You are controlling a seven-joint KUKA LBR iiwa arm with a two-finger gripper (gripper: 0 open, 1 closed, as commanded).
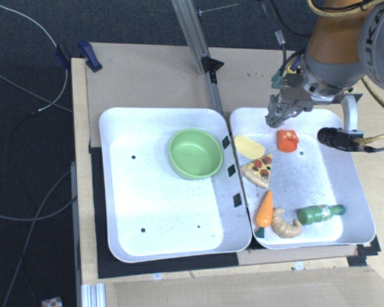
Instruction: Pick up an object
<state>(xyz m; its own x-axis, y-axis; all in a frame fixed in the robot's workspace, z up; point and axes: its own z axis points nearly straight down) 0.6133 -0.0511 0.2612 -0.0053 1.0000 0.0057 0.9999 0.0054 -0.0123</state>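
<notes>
My gripper (277, 118) hangs over the back of the right bin (320, 171), just left of and above a small red block (287, 140). Nothing shows between its fingers. Further items lie in that bin: a yellow chip-like piece (249, 147), a pizza slice (258, 171), an orange carrot (264, 210), a tan croissant (286, 224) and a green bottle (320, 213) on its side. A green bowl (195, 153) stands in the left bin (147, 216), near its back right.
A metal pole (193, 31) slants down to the divider between the bins. A black cylinder (336, 137) juts over the right bin's right rim. Cables run across the dark floor at left. A blue clip (88, 54) sits at the bench's back left corner.
</notes>
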